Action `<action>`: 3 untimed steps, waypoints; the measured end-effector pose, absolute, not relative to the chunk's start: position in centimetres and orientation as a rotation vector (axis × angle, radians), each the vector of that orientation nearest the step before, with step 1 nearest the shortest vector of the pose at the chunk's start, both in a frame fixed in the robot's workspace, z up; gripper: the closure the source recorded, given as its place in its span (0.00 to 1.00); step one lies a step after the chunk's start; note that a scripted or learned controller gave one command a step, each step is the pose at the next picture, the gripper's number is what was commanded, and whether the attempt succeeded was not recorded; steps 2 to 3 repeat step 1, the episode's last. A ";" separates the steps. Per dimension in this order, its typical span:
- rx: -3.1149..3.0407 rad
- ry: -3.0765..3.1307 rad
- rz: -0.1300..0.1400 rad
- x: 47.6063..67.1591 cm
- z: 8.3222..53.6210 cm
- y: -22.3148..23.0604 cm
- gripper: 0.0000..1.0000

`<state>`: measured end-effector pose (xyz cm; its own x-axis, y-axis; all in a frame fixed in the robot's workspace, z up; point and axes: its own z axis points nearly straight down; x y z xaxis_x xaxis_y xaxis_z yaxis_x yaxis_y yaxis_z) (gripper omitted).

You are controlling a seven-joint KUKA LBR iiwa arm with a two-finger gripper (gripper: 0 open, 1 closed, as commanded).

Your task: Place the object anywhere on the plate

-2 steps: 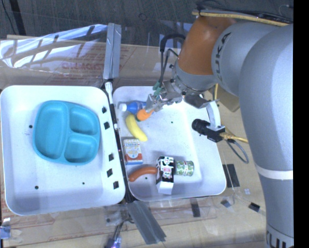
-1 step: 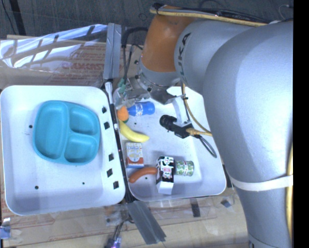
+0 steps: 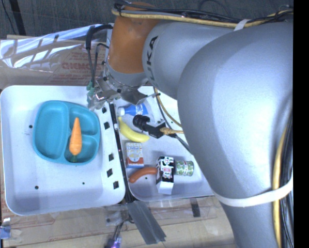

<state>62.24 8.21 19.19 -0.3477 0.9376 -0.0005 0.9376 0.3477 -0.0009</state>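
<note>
A blue divided plate [image 3: 48, 133] lies in the left white bin [image 3: 20, 190]. An orange carrot [image 3: 75, 137] rests on the plate, lengthwise and a little right of its middle, with nothing touching it. My gripper [image 3: 96, 96] hangs just past the plate's upper right corner, over the wall between the two bins and apart from the carrot. The large grey arm with its orange band [image 3: 128, 45] covers much of the right side.
The right bin [image 3: 144, 192] holds a yellow banana [image 3: 132, 132], a small orange carton [image 3: 134, 153], a reddish sausage [image 3: 140, 174], a black-and-white carton [image 3: 165, 173], a green can [image 3: 184, 168] and a blue-and-white item [image 3: 134, 110]. Brown board lies behind the bins.
</note>
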 end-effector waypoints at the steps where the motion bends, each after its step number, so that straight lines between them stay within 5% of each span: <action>1: -1.794 -2.579 0.002 62.2 19.2 8.2 0.00; 3: -1.794 -2.579 0.002 62.2 19.2 8.2 0.00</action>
